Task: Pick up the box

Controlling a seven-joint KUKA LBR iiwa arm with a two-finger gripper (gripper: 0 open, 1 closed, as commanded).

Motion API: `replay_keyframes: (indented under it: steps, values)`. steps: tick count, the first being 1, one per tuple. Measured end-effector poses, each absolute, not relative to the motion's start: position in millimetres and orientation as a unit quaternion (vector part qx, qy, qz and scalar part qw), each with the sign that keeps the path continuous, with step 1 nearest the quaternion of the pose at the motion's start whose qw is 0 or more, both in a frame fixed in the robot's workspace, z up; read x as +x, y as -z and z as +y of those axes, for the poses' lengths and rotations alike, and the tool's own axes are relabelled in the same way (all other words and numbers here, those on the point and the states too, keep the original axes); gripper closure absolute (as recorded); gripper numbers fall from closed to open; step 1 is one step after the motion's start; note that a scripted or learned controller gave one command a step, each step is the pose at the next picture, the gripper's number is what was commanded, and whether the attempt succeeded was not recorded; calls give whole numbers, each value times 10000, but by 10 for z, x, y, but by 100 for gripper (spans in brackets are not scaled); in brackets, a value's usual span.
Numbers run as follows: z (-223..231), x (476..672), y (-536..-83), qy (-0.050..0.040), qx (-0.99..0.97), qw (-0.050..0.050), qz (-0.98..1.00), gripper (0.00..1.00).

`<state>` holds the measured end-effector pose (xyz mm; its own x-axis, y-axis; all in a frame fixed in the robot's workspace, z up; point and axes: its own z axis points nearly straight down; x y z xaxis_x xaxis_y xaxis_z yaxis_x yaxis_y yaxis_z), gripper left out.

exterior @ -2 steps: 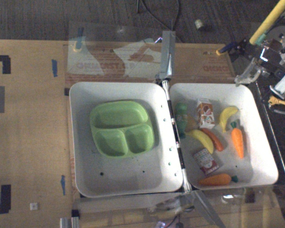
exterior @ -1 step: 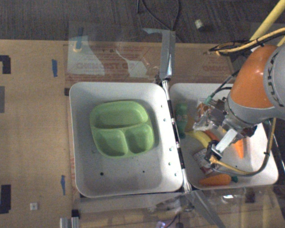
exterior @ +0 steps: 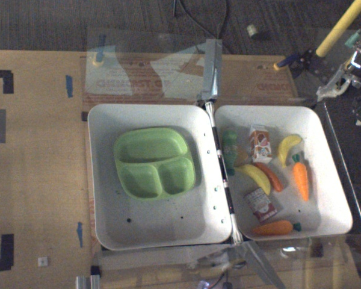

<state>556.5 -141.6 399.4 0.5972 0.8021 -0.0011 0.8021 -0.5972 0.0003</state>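
Note:
In the right bin, a small white and orange carton box stands near the back middle. A second small box, red and white, lies flat towards the front. The carton has a green bottle to its left and a yellow banana to its right. Between the two boxes lie another banana and a red-orange vegetable.
Two carrots lie in the right bin, one at the right and one at the front. The left bin holds a green divided plate. A yellow pole and clamps stand at the top right, off the bench.

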Motion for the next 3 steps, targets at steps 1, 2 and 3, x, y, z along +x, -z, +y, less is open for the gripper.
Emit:
replay_keyframes:
  steps: [1, 2, 3]
  values:
    - [-1245, 4795, -1032, -11, 8599, -5, 5104, 0]
    - [-968, 5899, -881, -21, 8672, 26, 4979, 0]
    - [-1471, 5256, -1873, 6, 9064, -2, 4224, 0]
